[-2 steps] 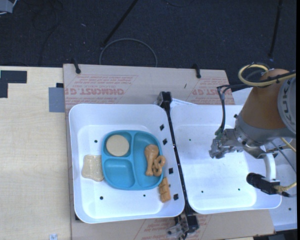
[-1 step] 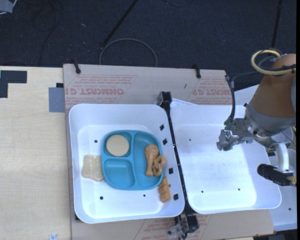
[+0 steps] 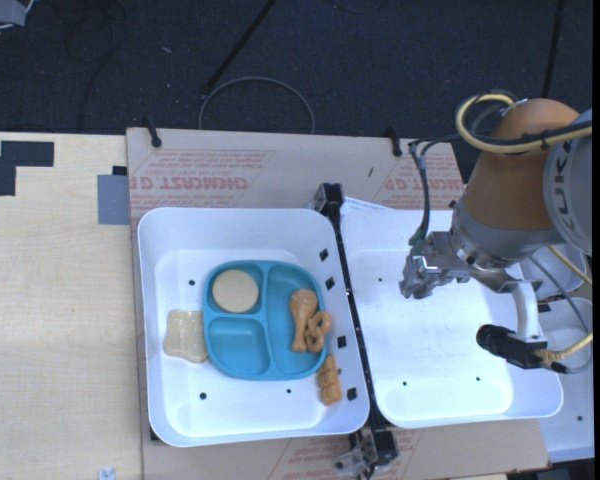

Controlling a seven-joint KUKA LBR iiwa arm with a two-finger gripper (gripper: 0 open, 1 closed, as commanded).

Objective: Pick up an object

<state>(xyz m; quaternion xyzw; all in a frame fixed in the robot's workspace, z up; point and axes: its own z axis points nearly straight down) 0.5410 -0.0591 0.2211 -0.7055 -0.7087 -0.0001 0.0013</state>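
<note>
Over right bin [image 3: 540,398], gripper [image 3: 420,278] hangs above bare white floor; nothing between its fingers, how wide they stand I cannot tell; all toys lie in left bin [image 3: 170,408]; blue tray [image 3: 242,348] holds round cookie [image 3: 234,290] and pretzel [image 3: 308,320]; bread slice [image 3: 185,335] just beside tray; bread looks light, maybe squishy; grab by its edges.

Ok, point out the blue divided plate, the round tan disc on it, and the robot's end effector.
Blue divided plastic plate [image 3: 242,353]: camera view, bare floor of its lower compartment.
Round tan disc [image 3: 234,290]: camera view, centre of its top face.
End effector [image 3: 418,284]: camera view, at its grey tip over the right bin.
</note>
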